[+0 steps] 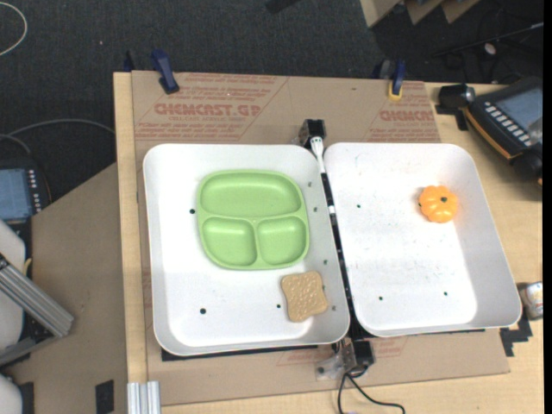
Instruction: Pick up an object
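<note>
A small orange pumpkin-shaped toy (pixel 438 203) lies in the right white bin (pixel 414 309), toward its far right side. In the left white bin (pixel 172 300) rests a green three-compartment plate (pixel 253 218). A tan slice of toy bread (pixel 304 296) lies just below the plate's near right corner, close to the bin's right wall.
Both bins stand on a brown board (pixel 224 102) held by blue and yellow clamps (pixel 164 70) at the back. A black handheld controller (pixel 509 119) lies at the far right. Cables (pixel 358 378) run out at the front edge between the bins.
</note>
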You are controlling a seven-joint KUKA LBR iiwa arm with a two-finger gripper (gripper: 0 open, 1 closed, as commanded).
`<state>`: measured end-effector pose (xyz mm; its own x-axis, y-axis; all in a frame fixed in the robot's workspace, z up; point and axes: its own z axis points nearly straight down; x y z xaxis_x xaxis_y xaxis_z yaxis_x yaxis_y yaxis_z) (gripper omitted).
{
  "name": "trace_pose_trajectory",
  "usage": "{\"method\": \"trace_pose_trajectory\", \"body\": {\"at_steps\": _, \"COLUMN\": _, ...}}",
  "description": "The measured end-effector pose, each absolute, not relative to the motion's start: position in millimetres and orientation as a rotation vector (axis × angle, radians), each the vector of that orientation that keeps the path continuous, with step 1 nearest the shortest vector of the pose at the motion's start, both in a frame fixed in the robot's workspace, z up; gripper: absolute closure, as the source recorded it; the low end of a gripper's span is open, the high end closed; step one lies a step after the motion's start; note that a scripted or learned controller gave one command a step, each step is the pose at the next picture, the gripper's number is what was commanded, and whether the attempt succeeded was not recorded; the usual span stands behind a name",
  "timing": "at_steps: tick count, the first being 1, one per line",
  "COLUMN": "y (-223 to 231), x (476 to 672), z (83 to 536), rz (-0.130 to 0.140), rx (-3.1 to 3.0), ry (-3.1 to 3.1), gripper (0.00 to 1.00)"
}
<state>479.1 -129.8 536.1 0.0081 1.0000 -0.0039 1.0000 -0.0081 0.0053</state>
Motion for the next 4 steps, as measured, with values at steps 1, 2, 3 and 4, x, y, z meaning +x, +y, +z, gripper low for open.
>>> {"method": "trace_pose_trajectory", "body": {"at_steps": 1, "y": -230, "x": 478.7, "z": 535, "rz": -0.002, "rx": 2.227, "ry": 2.206, "gripper": 0.00}}
{"method": "trace_pose_trajectory", "body": {"at_steps": 2, "y": -224, "x": 480.2, "z": 547, "rz": 0.003, "rx": 2.212, "ry": 2.214, "gripper": 1.00}}
{"method": "trace_pose_trajectory", "body": {"at_steps": 3, "y": -223, "x": 478.2, "z": 385, "rz": -0.010, "rx": 2.234, "ry": 2.230, "gripper": 1.00}}
{"method": "trace_pose_trajectory", "body": {"at_steps": 4, "y": -224, "x": 506.4, "z": 545, "rz": 0.011, "rx": 2.203, "ry": 2.210, "gripper": 1.00}}
